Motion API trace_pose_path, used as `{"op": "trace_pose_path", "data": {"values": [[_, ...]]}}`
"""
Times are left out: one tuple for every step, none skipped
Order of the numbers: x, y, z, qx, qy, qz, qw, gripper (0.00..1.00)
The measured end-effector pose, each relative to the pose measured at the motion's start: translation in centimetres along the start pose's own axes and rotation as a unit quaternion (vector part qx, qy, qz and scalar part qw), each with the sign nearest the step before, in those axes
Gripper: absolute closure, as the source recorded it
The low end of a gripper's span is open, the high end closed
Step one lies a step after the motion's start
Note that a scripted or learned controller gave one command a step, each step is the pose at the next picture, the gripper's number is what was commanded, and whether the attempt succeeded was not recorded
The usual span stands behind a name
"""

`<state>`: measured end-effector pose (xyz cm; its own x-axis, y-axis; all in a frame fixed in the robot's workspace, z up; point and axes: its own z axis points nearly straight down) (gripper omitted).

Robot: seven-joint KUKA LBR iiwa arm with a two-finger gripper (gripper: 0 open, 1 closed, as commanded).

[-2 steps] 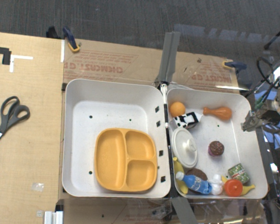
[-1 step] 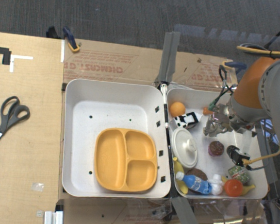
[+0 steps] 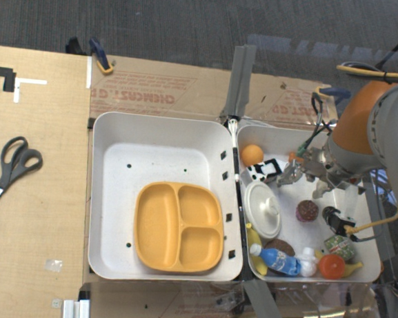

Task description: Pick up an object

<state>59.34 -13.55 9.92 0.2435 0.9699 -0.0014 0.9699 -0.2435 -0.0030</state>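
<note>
Overhead, the grey arm point(image 3: 388, 130) with its orange band point(image 3: 358, 120) reaches into the right-hand bin point(image 3: 371, 204) from three o'clock, its gripper point(image 3: 307, 172) hanging low near the bin's middle. Whether the gripper is apart or together cannot be made out against the clutter of cables and linkage, and nothing can be seen in its grasp.

Candidate objects crowd that bin: an orange ball point(image 3: 253, 154) at ten o'clock, a black-and-white piece point(image 3: 264, 169) just beside it, a white lidded dish point(image 3: 264, 209) at eight o'clock, a dark red round item point(image 3: 307, 211) near the centre just below the gripper, and a blue bottle point(image 3: 281, 262) lying with a red item point(image 3: 331, 265) along the six o'clock edge. The left-hand bin point(image 3: 107, 181) bears a yellow divided tray point(image 3: 179, 226).

Risk here looks to come from crowding. A descent from this spot could land between the dark red round item and the white lidded dish, nudging either aside rather than gripping it; round things may also roll away from a closing grasp. The yellow cable point(image 3: 373, 222) trailing at four o'clock might snag on nearby pieces.
</note>
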Motion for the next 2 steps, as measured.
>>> {"op": "trace_pose_path", "data": {"values": [[4.3, 5.0, 0.5, -0.002, 0.0, 0.029, 0.9996, 0.0], [-4.0, 4.7, 0.6, -0.002, 0.0, 0.022, 0.9998, 0.0]]}}
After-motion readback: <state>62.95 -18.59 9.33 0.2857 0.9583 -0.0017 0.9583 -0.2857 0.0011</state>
